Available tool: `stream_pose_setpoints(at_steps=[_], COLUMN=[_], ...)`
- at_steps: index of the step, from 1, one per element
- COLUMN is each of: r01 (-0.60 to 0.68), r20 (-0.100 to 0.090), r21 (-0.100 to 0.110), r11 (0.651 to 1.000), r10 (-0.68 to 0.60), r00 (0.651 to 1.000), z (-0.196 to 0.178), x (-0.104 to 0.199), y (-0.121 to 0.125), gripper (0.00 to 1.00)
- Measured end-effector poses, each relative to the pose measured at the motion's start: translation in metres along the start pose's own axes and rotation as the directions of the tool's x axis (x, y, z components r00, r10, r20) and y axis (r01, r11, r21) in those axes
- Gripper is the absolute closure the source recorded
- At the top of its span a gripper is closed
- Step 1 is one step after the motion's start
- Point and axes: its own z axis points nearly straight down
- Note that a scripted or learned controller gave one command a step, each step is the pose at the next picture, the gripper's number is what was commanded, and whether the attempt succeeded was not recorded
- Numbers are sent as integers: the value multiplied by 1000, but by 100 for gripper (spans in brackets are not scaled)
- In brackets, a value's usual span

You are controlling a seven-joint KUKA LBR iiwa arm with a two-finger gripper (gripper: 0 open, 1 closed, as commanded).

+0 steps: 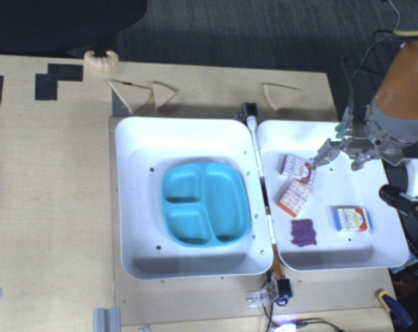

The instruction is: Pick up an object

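Bench: two shallow white bins side by side — the left bin [129, 185] and the right bin [385, 247].

Left bin: it holds a blue divided tray [205, 203] with three compartments, lying flat near the middle.

Right bin: four small things lie here. A small packet [292, 164] with red and white print sits at the upper left; just below it, close or perhaps touching at a corner, lies an orange-and-white packet [293, 197], tilted. A purple scrap [304, 232] lies below that, nearer the front wall. A small box [351, 219] with blue and orange print sits well apart to the right.

Arm: it reaches in from the right, its orange band [406, 75] above the grey wrist.

Gripper: the gripper [326, 153] hangs over the upper part of the right bin, its tip next to the right edge of the small packet. Whether its fingers stand wide or narrow I cannot tell (the tip is small and blurred), and nothing can be seen held in it.

Step in hand: the approach, as I judge it — the arm seems to be lining up on the small packet, nothing lifted yet.

Next move: it calls for centring over the chosen packet, going down onto it, then closing. The packets lie flat and thin, so a grip could slip off or nudge the neighbour.
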Motion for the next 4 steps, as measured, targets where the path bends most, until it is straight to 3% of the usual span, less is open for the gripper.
stream_pose_setpoints(at_steps=[1,2,3,4], r01=[-3,-3,-1,-1], r20=[0,3,1,1], r21=[3,-15,-23,-23], r11=[1000,1000,1000,1000], r10=[3,3,1,1], r00=[1000,1000,1000,1000], z=[112,144,131,131], x=[-35,-31,-30,-30], y=[24,-45,-42,-42], gripper=[0,0,100,0])
